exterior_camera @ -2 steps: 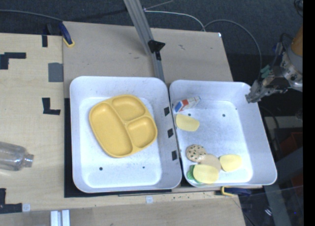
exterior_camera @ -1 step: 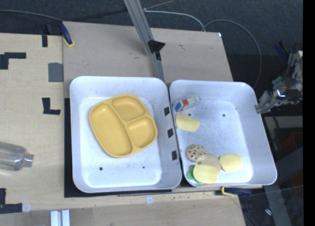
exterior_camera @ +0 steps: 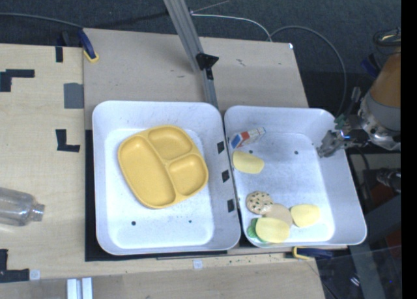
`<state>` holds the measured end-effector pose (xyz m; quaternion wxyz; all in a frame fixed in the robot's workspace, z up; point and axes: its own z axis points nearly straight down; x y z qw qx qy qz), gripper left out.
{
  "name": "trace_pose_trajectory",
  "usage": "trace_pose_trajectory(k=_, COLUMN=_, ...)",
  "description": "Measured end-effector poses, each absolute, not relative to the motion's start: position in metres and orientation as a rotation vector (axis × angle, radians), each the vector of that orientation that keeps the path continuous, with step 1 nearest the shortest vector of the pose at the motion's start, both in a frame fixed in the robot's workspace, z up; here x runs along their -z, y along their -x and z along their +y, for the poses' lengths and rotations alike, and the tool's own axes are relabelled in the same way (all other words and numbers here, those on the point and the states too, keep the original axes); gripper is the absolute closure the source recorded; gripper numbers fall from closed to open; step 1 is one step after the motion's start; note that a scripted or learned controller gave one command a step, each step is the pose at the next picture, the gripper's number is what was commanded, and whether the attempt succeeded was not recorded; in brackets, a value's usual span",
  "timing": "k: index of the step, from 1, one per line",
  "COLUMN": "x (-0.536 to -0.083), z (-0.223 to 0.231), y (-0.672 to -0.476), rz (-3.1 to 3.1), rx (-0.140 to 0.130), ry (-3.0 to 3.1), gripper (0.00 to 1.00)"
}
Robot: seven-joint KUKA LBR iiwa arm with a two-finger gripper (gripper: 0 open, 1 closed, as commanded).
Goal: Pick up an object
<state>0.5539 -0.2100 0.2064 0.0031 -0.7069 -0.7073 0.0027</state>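
The right bin (exterior_camera: 339, 180) holds a small tube with red and blue print (exterior_camera: 247, 137) near its back left corner and a pale yellow lump (exterior_camera: 248, 162) just below it. Toward the front lie a speckled cookie (exterior_camera: 258, 201), a beige piece (exterior_camera: 279, 213), a yellow-green round piece (exterior_camera: 272, 229) over something green, and a yellow lemon-like piece (exterior_camera: 305, 214). My gripper (exterior_camera: 328, 144) hangs over the bin's right rim, well apart from all of these. The arm's orange band and grey wrist show at the right edge.
The left bin (exterior_camera: 111, 161) carries a yellow divided plate (exterior_camera: 163, 165). A metal pole (exterior_camera: 186, 27) slants up from between the bins at the back. A clear plastic bottle (exterior_camera: 18, 208) lies on the bench at far left. Cables run behind the bins.
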Motion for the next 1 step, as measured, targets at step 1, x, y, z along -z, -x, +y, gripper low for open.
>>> trace_pose_trajectory(k=1, x=-0.1553, z=-0.2000, y=-0.6279, rz=-2.225, rx=-0.003, ry=2.215, gripper=1.00)
